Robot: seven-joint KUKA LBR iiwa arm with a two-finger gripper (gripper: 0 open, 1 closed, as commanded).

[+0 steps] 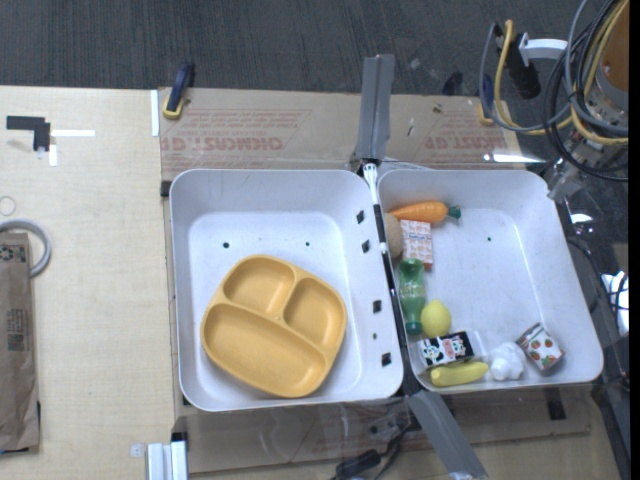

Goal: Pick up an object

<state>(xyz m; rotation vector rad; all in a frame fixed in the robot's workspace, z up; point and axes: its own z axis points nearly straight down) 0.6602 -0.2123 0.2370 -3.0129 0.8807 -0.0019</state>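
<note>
The right bin [500, 268] holds several small items along its left and front walls. An orange carrot [420, 211] lies at the back left, with a small red and white packet [416, 241] just in front of it. A green bottle [411, 290] lies below that, then a yellow lemon [436, 318], a black and white carton [445, 348] and a yellow banana [459, 372]. A white lump [506, 364] and a small red-patterned carton [541, 348] sit at the front right. Part of the arm with its cables [600, 68] shows at the top right corner.
The left bin [200, 298] holds a yellow divided plate [275, 323]. A grey divider bar [375, 108] runs between the bins at the back. Cardboard [260, 128] lies behind the bins, and a brown paper bag [15, 338] rests on the bench at far left.
</note>
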